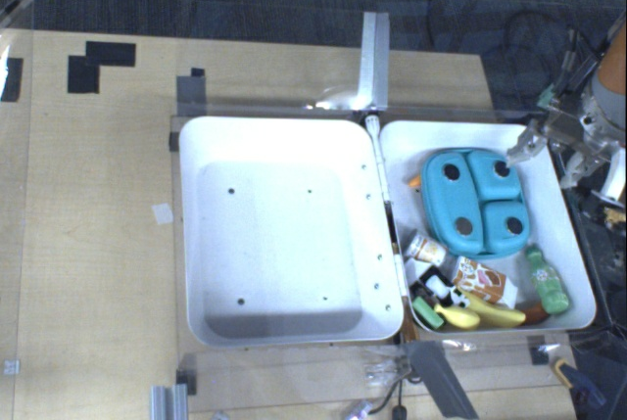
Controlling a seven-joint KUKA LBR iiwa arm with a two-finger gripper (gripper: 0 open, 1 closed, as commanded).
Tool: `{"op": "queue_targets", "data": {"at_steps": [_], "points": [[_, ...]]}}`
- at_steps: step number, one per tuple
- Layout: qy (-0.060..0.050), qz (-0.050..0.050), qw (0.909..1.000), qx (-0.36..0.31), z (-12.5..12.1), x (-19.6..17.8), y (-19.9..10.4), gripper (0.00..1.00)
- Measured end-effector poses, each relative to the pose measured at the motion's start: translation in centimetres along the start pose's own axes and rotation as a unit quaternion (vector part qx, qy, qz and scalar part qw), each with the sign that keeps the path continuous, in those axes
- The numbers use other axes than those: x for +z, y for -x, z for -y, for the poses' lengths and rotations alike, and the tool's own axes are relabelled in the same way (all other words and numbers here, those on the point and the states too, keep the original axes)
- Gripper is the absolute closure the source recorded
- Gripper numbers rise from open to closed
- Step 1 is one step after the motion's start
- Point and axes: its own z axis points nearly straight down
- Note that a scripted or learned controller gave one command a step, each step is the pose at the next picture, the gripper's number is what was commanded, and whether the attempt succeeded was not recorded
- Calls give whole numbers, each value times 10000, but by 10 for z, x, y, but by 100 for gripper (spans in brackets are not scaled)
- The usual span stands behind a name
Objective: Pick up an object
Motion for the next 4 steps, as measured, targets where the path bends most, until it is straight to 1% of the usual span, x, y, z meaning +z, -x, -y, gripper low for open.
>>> {"op": "queue_targets", "data": {"at_steps": [1, 2, 3, 4], "points": [[-11, -2, 9987, -501, 80, 63, 9, 0], [88, 0, 9945, -1043, 24, 108, -12, 0], [253, -57, 9903, 1364, 30, 117, -17, 0], [285, -63, 9905, 1346, 27, 104, -17, 100]]}}
